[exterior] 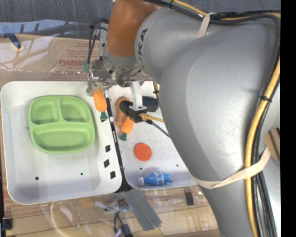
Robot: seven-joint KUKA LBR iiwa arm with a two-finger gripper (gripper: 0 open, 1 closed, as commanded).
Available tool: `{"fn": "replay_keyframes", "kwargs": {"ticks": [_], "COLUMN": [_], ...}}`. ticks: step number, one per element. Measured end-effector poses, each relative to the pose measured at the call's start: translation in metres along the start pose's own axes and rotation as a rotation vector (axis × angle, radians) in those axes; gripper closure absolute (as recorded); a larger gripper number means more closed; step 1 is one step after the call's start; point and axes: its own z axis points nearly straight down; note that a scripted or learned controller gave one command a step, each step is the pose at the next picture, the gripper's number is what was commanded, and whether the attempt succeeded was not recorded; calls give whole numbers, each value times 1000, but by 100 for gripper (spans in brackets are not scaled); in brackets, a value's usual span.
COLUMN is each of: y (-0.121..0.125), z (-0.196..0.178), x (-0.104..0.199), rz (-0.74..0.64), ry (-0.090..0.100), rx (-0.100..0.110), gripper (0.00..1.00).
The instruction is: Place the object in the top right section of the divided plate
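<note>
One small orange plastic toy carrot (99,101) hangs, apparently pinched between the gripper's (97,89) closed fingers, over the left bin's (19,181) right rim, beside the green divided plate (62,123). Light, stiff and slick; a mid-body hold suits it.

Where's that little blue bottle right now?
The blue bottle lies on its side near the front edge of the right bin, just below the orange disc.
</note>
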Motion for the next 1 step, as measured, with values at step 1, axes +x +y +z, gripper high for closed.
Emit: {"fn": "replay_keyframes", "kwargs": {"ticks": [1], "y": [1], "z": [20], "x": [39], "rz": [-708], "ry": [-1], "rx": [-3], "gripper": [100]}}
